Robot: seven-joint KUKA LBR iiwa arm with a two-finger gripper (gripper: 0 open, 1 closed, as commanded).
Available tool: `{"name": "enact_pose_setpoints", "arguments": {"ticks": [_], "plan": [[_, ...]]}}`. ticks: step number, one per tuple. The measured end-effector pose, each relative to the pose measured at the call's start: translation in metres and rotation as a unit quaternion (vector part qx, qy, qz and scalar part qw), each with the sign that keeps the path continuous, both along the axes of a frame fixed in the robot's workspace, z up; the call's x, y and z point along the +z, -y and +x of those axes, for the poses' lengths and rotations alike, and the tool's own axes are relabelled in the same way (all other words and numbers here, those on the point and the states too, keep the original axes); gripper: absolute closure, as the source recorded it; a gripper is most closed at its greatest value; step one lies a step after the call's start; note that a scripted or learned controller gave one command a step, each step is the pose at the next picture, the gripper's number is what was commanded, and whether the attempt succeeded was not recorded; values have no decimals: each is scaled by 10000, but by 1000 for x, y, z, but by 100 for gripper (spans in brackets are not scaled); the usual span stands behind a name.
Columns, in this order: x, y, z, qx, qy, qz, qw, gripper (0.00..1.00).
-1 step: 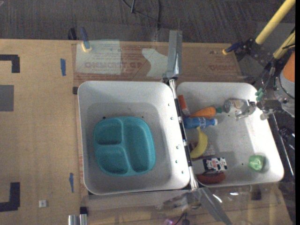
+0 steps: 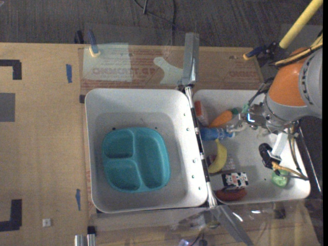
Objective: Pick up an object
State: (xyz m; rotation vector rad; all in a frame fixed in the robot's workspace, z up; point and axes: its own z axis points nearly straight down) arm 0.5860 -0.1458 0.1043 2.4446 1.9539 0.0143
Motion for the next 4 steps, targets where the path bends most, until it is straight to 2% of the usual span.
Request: {"name": "enact_pose_setpoints", "arguments": {"ticks": [1, 2, 3, 4], "plan": [[46, 20, 82, -105, -57, 11, 9999, 0], [210, 49, 82, -1231, -60, 20, 9924, 0], [78, -30, 9, -1213, -82, 30, 9926, 0], [53, 69, 26, -1332, -64, 22, 9911, 0]]}}
